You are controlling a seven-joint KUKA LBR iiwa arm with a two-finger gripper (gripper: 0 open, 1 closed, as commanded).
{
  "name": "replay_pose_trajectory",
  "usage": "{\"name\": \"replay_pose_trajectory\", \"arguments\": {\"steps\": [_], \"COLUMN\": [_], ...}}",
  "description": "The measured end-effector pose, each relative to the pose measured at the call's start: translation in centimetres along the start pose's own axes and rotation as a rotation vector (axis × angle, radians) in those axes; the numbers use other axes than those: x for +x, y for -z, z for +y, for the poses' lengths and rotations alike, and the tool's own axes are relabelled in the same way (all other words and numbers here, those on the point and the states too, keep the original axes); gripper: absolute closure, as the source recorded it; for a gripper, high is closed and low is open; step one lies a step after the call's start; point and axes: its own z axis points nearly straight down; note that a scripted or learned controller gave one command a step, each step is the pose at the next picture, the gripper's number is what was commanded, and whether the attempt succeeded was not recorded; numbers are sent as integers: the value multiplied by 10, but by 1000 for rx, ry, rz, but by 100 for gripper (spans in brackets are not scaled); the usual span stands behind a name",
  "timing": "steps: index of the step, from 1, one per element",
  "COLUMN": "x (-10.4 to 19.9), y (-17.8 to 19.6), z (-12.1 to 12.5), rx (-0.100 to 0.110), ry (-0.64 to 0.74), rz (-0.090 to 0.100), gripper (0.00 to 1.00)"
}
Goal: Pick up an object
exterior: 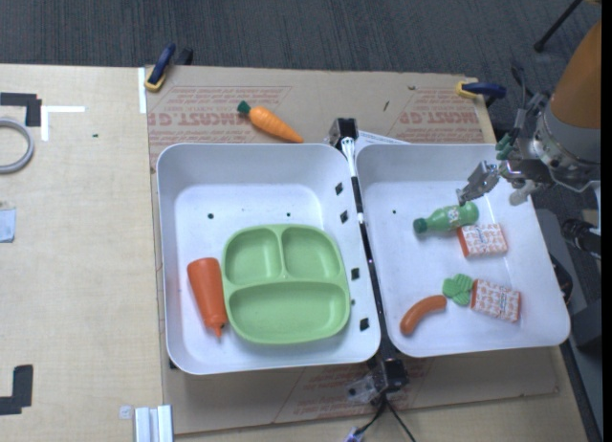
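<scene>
The right bin (535, 325) holds a small green bottle (445, 219) lying on its side, a red-and-white carton (481, 239) just right of it, a second carton with a green top (492, 298), and a brown sausage (423, 313) near the front. My gripper (497, 187) hangs over the bin's far right corner, just up and right of the bottle. Its fingers stand open with nothing between them, one fingertip (475, 184) close above the bottle's base.
The left bin (177, 201) carries a green divided plate (287, 282) and an orange carrot-shaped toy (207, 294) along its left side. Another carrot (271, 121) lies on the cardboard behind the bins. Blue clamps (161, 65) grip the cardboard's far corners.
</scene>
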Motion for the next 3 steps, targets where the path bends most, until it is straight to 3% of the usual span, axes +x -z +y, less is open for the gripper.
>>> {"name": "replay_pose_trajectory", "arguments": {"steps": [1,2,3], "x": [-37,-46,7], "y": [-121,-126,-132], "z": [10,1,84], "rx": [-2,-12,-3], "ry": [191,586,579], "rz": [0,-10,-1], "gripper": [0,0,0]}}
